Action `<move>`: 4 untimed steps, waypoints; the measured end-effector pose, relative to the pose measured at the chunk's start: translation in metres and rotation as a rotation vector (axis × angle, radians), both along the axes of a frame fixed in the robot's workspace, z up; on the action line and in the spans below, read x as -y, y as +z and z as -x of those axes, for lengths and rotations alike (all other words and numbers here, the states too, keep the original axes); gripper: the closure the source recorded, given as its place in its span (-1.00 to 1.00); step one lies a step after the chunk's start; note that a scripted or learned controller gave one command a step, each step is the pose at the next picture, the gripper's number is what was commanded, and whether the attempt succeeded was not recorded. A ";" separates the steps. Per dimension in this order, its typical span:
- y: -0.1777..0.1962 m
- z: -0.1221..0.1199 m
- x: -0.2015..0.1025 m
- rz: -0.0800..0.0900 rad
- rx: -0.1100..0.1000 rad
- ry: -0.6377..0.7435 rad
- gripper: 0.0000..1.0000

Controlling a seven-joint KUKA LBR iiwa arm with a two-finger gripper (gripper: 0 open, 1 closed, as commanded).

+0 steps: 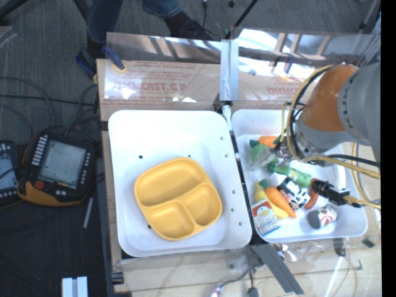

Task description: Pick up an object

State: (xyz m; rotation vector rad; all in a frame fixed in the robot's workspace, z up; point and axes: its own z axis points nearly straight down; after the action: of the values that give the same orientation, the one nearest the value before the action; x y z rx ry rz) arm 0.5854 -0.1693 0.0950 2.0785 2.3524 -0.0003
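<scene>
Over the right bin [346, 231] my gripper [279, 148] hangs; whether my jaws are apart, I cannot tell. Below, the carrot [281, 198] looks light, stiff, slick: grip across its middle.

- Bright, even daylight-toned light falls on the two white bins [176, 135], which verge on overexposure and lose surface detail.
- Glare streaks across the clear panel [167, 67] behind the bins, with washed-out reflections at the upper right.
- The yellow divided plate [178, 198] casts only a faint, soft shadow.
- The dark carpet [43, 54] at left stays dim.
- The picture is soft and low in resolution; small items in the right bin blur together.
</scene>
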 end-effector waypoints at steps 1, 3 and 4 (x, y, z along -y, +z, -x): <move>-0.002 -0.032 -0.009 0.008 0.012 0.127 -1.00; -0.001 -0.018 0.004 0.000 0.017 -0.114 1.00; -0.003 -0.076 -0.007 0.004 -0.040 -0.216 1.00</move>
State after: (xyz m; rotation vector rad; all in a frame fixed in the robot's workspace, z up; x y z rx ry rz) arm 0.6613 -0.1623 0.0918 2.3396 2.1328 -0.0468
